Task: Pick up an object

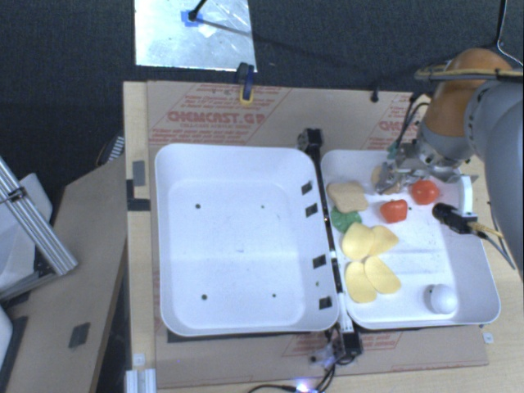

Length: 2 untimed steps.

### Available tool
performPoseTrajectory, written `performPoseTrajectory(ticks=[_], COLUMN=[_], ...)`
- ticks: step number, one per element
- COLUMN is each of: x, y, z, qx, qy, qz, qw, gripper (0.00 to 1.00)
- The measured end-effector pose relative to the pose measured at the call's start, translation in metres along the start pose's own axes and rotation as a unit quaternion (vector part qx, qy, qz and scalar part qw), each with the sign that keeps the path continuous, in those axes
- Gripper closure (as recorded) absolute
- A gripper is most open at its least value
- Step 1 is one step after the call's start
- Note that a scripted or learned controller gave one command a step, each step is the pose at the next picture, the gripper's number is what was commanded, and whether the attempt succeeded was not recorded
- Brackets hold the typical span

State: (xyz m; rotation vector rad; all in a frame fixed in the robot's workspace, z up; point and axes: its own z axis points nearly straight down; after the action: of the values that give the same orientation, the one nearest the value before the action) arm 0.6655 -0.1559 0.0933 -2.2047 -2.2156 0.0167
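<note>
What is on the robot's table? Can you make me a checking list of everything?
Surface: cardboard sheet bearing the left bin and the right bin, side by side.
Job's things: in the right bin, a tan piece, green piece, red pieces, yellow pieces and a white ball.
Clutter: nothing seen.
Grippers: gripper over the right bin's far end, beside the red pieces.
Cables: black cable at top right.
Surroundings: silver sheet, blue-yellow clamp, metal frame at left.
</note>
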Motion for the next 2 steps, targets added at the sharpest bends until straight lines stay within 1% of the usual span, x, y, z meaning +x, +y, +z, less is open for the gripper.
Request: performPoseTrajectory(ticks=[1, 2], x=[-0.005, -0.017], y=[0.000, 0.001], z=[0.009, -0.007], qx=[0.000, -0.005], qy=[0.000, -0.001], qz=[0.001, 0.001], qw=[1.0000, 1.0000], gripper=[1.00, 1.00])
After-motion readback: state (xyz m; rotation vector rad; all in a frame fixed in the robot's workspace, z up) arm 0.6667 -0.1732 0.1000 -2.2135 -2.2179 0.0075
